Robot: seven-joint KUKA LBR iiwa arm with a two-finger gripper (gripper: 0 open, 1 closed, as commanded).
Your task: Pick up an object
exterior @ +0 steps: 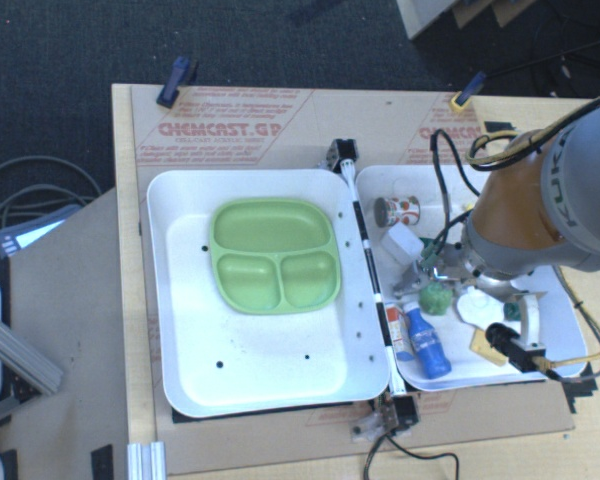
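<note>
Over the right bin [565,333], near its middle, the tool [430,266] hangs low among the clutter at the end of the grey arm [570,198], whose orange band sits just above it. Its metal tip is crowded by the things around it, so I cannot tell how far open it is, nor whether it has hold of anything. A green round thing [437,298], dull and slightly bumpy, lies just beside the tip on the side toward the bin's near edge; contact cannot be made out.

A blue plastic bottle [425,343] with a paler cap end lies on its side toward the near left corner of that bin. A small can [398,211] with a red and white label lies near the far left corner, and a white block [405,241] sits between it and the tool. A flat, glossy white piece [475,308] rests just right of the green round thing.

The left bin [270,358], smooth white plastic with rounded corners, carries a pale green divided plate [276,253] with three compartments, set toward its far edge. Both bins stand on the bench [230,123], a board with red lettering printed on it.
</note>
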